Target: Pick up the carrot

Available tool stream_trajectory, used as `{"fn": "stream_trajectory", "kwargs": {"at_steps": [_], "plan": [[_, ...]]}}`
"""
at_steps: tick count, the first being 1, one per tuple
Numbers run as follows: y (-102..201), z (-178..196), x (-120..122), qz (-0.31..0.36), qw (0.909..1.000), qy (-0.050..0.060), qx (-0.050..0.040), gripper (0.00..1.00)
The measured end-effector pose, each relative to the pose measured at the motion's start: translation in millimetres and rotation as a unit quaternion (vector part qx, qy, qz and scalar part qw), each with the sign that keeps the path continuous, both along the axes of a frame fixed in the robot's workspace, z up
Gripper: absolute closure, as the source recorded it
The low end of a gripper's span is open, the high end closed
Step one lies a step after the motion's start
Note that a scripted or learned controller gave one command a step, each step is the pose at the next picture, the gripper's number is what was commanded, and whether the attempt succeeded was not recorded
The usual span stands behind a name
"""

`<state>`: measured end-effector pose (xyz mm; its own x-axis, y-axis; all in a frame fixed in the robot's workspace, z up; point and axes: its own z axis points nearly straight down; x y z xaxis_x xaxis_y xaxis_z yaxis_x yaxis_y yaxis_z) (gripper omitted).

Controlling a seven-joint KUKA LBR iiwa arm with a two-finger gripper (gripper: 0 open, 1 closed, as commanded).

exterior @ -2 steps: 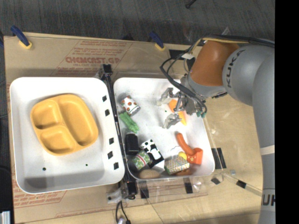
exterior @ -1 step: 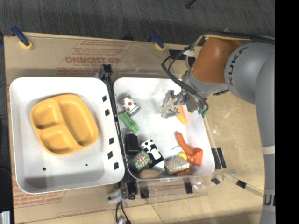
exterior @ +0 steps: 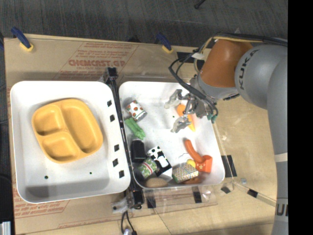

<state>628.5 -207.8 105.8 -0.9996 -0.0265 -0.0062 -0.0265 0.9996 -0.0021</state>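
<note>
At 2 o'clock in the right bin (exterior: 146, 89), the gripper (exterior: 182, 112) straddles the carrot (exterior: 187, 115), fingers spread; close squarely before lifting.

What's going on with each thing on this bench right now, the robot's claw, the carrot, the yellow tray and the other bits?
Two-finger metal gripper: low in the right white bin, fingers spread around the carrot.
Small orange carrot: between the fingers, by the bin's right wall; lifted or not, cannot tell.
Yellow three-compartment plastic tray: flat in the left white bin.
Green pod-shaped toy: lying flat.
Orange plastic handle-shaped toy: lying among the clutter.
</note>
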Motion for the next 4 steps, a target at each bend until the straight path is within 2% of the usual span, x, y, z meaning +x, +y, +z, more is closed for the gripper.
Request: {"fn": "stream_trajectory", "kwargs": {"at_steps": [1,2,3,4], "plan": [[1,12,2,0.002,1.0,-0.003,-0.001,1.0],[1,12,2,0.003,1.0,-0.003,-0.0008,0.0],[2,24,5,0.005,1.0,-0.007,-0.0021,1.0],[-2,50,-57,-0.053,0.9986,0.002,0.0005,1.0]]}}
